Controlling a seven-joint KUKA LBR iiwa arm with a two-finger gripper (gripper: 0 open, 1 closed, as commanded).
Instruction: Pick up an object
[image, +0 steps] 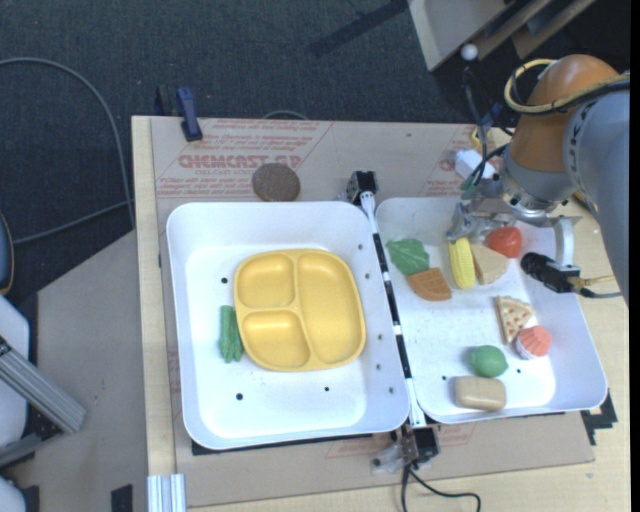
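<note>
Toy corn cob, yellow and upright in the view, lies at about 11 o'clock in the right bin; it is the likeliest target, since the gripper hangs just above its upper end. A pale bread slice touches the cob at its 3 o'clock, with a red tomato at the slice's 12 o'clock. An orange wedge and a green leaf sit at the cob's 8 and 10 o'clock. Further off, toward 5 o'clock, are a pizza slice, a pink piece, a green ball and a tan roll.

Risk: the cob is crowded on both sides, so descending fingers may land on the bread or nudge the wedge, and the smooth rounded cob may slip out.

Whether the fingers are open or closed cannot be told; the wrist and cabling mask them, and contact with the cob is equally unclear. The arm is cut off at 3 o'clock. The left bin holds a yellow divided tray and a green pod on the worktop.
</note>
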